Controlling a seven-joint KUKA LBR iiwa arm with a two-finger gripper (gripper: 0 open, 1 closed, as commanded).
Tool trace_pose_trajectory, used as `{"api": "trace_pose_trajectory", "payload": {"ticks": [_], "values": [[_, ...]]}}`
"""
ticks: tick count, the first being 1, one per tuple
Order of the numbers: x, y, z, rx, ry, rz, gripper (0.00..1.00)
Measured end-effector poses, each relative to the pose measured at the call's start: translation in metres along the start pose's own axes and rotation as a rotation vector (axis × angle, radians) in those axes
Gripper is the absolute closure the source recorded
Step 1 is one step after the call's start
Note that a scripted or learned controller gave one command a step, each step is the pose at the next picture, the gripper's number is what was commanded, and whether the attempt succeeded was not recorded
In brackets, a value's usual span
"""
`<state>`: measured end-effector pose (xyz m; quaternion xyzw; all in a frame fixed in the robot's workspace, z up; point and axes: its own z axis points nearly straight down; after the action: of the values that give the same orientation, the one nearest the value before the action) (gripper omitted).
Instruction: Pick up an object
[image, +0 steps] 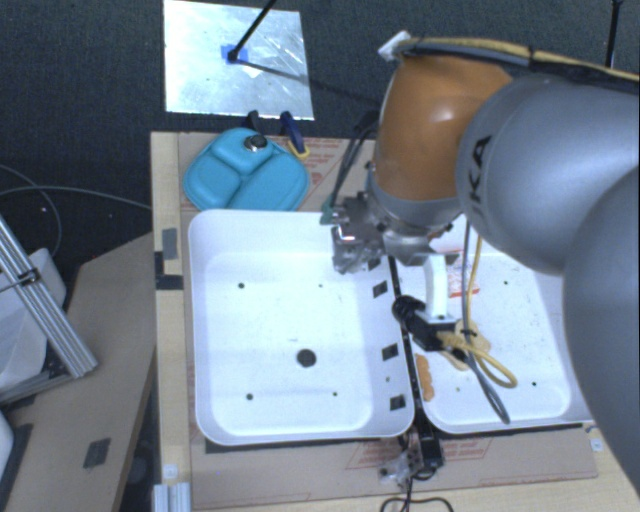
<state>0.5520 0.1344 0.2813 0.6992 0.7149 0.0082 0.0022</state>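
My gripper (349, 252) hangs over the far right corner of the left bin (215, 300), close to the divide between the two bins. A small black disc (306, 358) lies on that bin's floor, well in front of the gripper and a little to its left. In the right bin (545, 395), a small orange-brown piece (425, 378) lies against the near left wall. Beside it is a yellow-looped thing with a dark pointed end, like scissors (490, 375). The arm hides much of the right bin.
A blue lidded container (245, 172) sits on the bench behind the left bin. A shiny foil sheet (235, 55) lies further back. A metal frame (40, 310) stands off the bench at the left.
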Motion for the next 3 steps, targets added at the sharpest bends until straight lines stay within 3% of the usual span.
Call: {"api": "trace_pose_trajectory", "payload": {"ticks": [1, 2, 3], "values": [[-0.026, 0.006, -0.258, -0.007, -0.004, 0.017, 1.00], [-0.006, 0.001, -0.159, 0.021, -0.009, 0.016, 1.00], [-0.014, -0.052, -0.168, 0.013, -0.007, 0.017, 1.00]]}}
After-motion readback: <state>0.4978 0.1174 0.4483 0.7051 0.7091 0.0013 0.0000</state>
